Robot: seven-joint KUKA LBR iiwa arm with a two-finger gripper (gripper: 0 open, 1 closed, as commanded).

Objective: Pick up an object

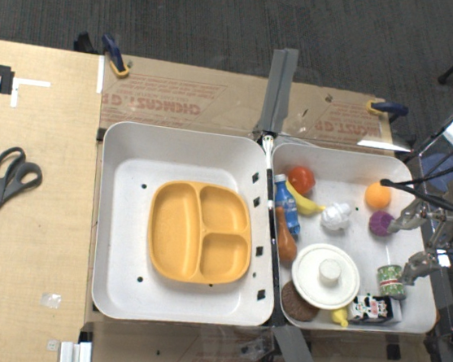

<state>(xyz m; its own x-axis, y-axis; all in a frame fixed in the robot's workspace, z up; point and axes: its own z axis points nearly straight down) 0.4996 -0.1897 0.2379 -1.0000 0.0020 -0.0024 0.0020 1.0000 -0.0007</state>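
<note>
Right bin, far-right wall: gripper (405,246) poised at the rim, pick not yet made.

Item: two metal fingers, spread one above the other at the right bin (351,171) edge, nothing between them, so the jaws stand open and empty. Upper fingertip (406,221) lies just beside the purple ball (380,224), which sits to its left; lower fingertip touches or nearly touches the green-labelled can (391,280) (contact too fine to call). Nearest candidates, in my judgement, are these two; the ball lies toward the bin's middle from the jaws, the can toward the near wall. Also catalogued: orange ball (378,195), white lidded bowl (326,274), small milk carton (371,309), banana (304,200), tomato (300,178). Left bin (118,228) holds a yellow divided plate (200,232). Scissors (1,185) rest on the counter (20,257), well apart.
</note>
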